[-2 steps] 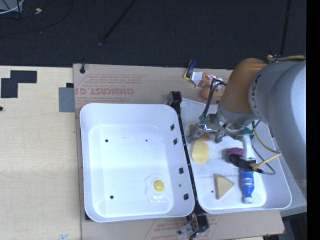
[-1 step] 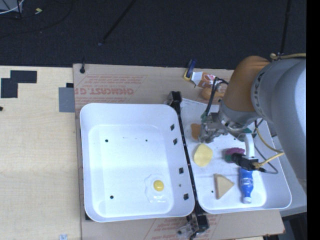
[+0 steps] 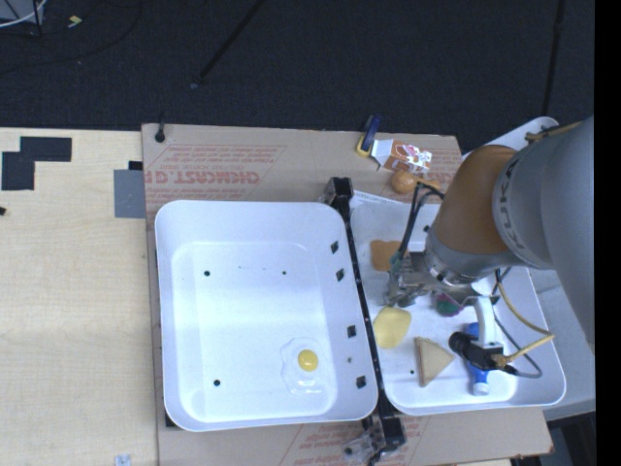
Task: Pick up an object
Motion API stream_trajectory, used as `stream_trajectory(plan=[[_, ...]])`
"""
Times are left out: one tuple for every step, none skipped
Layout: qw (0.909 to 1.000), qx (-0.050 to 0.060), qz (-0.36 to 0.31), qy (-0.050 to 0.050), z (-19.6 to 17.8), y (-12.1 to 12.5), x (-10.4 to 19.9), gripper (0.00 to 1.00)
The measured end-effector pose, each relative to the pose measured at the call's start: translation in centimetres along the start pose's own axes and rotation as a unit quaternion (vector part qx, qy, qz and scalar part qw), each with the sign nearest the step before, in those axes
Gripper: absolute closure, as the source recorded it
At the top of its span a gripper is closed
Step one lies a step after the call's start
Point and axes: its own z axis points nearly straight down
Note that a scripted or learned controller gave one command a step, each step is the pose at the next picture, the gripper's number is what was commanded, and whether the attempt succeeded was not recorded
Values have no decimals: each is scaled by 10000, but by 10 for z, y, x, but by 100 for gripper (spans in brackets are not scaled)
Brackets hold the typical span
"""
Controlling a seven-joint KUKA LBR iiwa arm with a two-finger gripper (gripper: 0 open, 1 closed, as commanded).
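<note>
Arm: We see the big grey arm (image 3: 543, 202) with its orange band reaching in from the right, over the right bin (image 3: 543, 382).

Gripper: The gripper (image 3: 403, 294) hangs low in the right bin, close above the toys. We cannot tell how it is set, because it looks small and dark from up here.

Toys in the right bin: We see a round yellow thing (image 3: 392, 327) just under the gripper, near the wall between the two bins. Beside it lies a tan wedge (image 3: 432, 359), like a slice of cheese. A blue and white toy (image 3: 479, 355) lies further right. A small orange piece (image 3: 384, 253) sits at the back of the bin.

Left bin: The left bin (image 3: 194, 250) has a fried egg toy (image 3: 305, 364) near its front corner.

What it may pick: We think the yellow thing is the one it is going for, since the gripper is nearest to it. We cannot be sure.

Done: We think the arm has got itself over the toys and low down.

Left to do: Nothing looks lifted. We see every toy lying in a bin. The arm must grab one and raise it up.

What could go wrong: The yellow thing looks round, so we think it may roll away.
</note>
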Motion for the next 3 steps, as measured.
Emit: stream_trajectory(plan=[[10000, -65, -68, 25, -107, 12, 131, 100], [10000, -25, -40, 10, -100, 66, 183, 100], [10000, -1, -27, -5, -100, 64, 179, 0]])
